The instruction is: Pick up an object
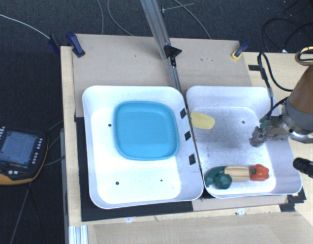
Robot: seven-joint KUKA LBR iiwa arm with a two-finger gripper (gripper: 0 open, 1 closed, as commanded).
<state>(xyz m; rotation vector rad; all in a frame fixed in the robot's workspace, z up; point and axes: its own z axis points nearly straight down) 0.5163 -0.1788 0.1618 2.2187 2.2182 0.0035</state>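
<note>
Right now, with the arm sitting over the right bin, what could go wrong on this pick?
1. The end effector hangs above bare floor of the right bin; a straight descent likely grabs nothing.
2. The green piece, tan piece and red piece lie in a tight row against the bin's near wall, so a grasp may hit the rim or take two.
3. The yellow item looks flat, hard to pinch.
</note>
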